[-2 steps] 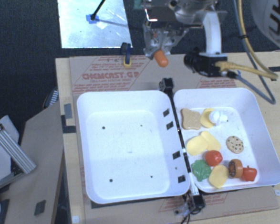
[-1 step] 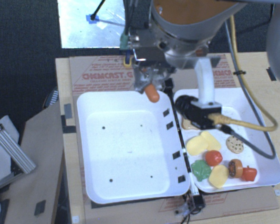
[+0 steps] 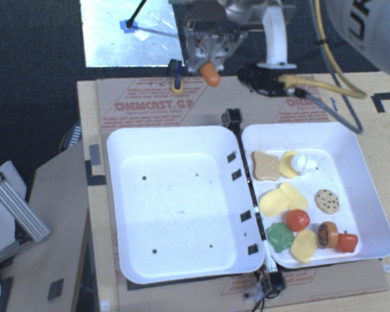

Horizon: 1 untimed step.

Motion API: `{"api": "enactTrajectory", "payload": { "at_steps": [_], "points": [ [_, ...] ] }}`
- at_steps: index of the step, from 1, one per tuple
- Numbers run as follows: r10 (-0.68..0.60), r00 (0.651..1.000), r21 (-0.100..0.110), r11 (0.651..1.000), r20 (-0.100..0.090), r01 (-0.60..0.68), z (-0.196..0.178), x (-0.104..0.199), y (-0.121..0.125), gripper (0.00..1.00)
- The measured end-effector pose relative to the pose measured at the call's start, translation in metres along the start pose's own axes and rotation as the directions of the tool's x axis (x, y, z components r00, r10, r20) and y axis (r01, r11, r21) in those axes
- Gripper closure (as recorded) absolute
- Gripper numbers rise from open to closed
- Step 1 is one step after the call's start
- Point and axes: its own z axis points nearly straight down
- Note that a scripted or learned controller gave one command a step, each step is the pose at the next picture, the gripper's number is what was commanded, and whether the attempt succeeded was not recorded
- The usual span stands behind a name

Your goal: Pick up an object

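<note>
Two white bins sit side by side on our bench, and we list them first as the largest items. Left bin (image 3: 178, 206): bare white floor. Right bin (image 3: 354, 147): holds all the loose pieces, clustered toward its near and middle part.

Arm and gripper (image 3: 208, 63): raised high at the far edge of the camera view, above the cardboard sheet (image 3: 151, 105) beyond the left bin's far rim, well apart from the right bin's contents.

Contents of the right bin, larger to smaller as we judge them:
- toast slice (image 3: 266, 165), far left corner of the cluster
- yellow wedges (image 3: 281, 199), centre
- yellow piece (image 3: 304, 246), near edge
- green leafy piece (image 3: 279, 236), beside the divider
- white and yellow egg-like piece (image 3: 299, 163)
- tomato (image 3: 297, 219)
- cookie (image 3: 327, 201)
- red piece (image 3: 347, 242), near right

Small orange object (image 3: 209, 73), carrot-like: at the gripper's tip, its rounded end hanging just below the fingers, long axis roughly downward and slightly tilted. We read the fingers as drawn in around its upper end, pinching it, though the mechanism is dark and cluttered there.

Our judgement: the pick looks made, with the item lifted clear of both bins; the remaining pieces lie toward the near right from the fingers.
</note>
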Motion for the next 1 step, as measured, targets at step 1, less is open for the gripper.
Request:
{"api": "enactTrajectory", "payload": {
  "at_steps": [1],
  "points": [
    [0.001,1.000,0.000,1.000,0.001,-0.001,0.0008,-0.0188,0.0699,1.00]
  ]
}}
